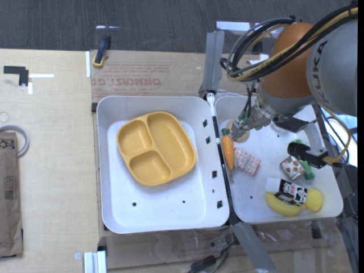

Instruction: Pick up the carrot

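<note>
One carrot [228,152] lies lengthwise at the left wall of the right bin [250,209], centre-right of frame. My pincer [239,129] hovers just above its top; its state I cannot tell. It looks light, stiff, smooth; I'd grip mid-body.

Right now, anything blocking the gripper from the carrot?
Nothing visible. The gripper sits just above the carrot, at its green-topped end. The small patterned box lies beside the carrot, to its right, not between them.

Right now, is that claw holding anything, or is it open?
Gripper: cannot be told; it sits just above the carrot top.
</note>
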You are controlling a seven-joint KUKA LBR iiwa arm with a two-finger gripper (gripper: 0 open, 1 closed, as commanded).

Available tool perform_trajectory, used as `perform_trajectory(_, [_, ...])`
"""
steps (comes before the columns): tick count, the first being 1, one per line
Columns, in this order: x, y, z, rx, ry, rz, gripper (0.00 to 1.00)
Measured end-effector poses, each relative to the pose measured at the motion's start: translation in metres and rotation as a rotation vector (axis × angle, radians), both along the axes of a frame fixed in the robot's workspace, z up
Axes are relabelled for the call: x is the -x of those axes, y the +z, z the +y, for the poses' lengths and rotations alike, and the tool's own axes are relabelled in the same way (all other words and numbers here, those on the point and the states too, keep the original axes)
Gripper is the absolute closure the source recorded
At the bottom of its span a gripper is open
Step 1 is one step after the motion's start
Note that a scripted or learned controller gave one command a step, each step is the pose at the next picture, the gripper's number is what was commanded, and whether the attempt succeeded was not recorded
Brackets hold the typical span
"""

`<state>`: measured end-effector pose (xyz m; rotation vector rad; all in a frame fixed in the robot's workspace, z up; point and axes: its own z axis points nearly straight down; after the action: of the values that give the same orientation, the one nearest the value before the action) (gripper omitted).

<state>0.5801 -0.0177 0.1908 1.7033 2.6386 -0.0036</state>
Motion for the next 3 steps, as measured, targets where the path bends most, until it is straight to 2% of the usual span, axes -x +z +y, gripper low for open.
perform_trajectory(1, [0.034,0.0,0.051,-0.001,-0.038,0.002,1.0])
perform_trajectory(2, [0.061,0.222,0.049,0.001,-0.093,0.001,1.0])
perform_trajectory(3, [0.02,0.056,0.06,0.0,-0.213,0.003,1.0])
